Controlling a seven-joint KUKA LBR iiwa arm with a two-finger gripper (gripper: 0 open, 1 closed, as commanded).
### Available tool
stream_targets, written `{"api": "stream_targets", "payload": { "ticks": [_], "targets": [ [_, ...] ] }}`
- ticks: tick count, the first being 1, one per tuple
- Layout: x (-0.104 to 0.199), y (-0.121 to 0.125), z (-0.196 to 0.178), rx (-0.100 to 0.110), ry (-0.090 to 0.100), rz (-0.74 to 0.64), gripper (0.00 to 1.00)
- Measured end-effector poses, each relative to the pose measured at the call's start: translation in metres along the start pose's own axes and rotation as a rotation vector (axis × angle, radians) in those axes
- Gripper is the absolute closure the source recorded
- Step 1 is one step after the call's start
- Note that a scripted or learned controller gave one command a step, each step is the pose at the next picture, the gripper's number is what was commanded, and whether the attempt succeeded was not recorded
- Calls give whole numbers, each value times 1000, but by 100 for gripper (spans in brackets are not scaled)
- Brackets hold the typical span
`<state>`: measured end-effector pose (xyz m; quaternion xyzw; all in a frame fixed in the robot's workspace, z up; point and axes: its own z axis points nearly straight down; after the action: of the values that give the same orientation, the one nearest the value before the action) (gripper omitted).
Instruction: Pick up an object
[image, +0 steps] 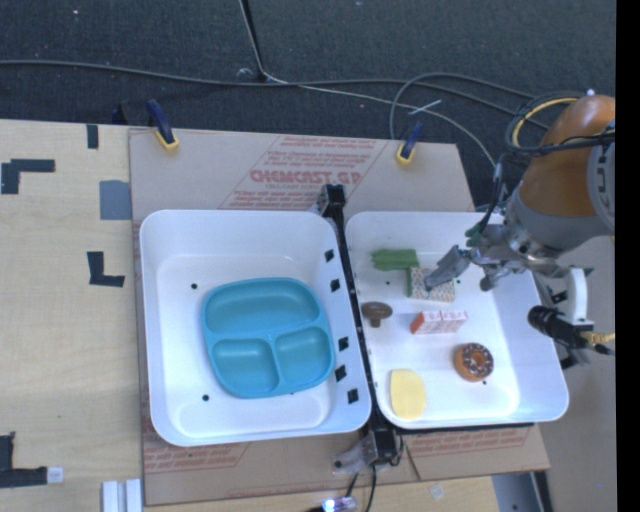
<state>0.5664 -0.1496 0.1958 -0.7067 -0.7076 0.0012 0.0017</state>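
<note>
Dark carpet with trailing cables lies behind the bench (60, 300), on which a cardboard sheet (300, 165) carries two white bins. Left bin (160, 250): a blue divided plate (267, 335). Right bin (540, 395): a green block (395, 260), a small brown piece (376, 312), a red-and-white carton (440, 321), a chocolate doughnut (473, 361) and a yellow block (407, 393). The hand (440, 273) hangs low at the bin's upper middle, just above a small patterned box (436, 290); whether its fingers are spread or closed I cannot tell. Judged advice: descend straight over the patterned box, straddle its narrow sides, avoid nudging the green block just beside it, close fully, then lift vertically.
</note>
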Motion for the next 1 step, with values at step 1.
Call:
{"api": "stream_targets", "payload": {
  "ticks": [1],
  "targets": [
    [0,1,-1,-3,0,0,0]
  ]
}}
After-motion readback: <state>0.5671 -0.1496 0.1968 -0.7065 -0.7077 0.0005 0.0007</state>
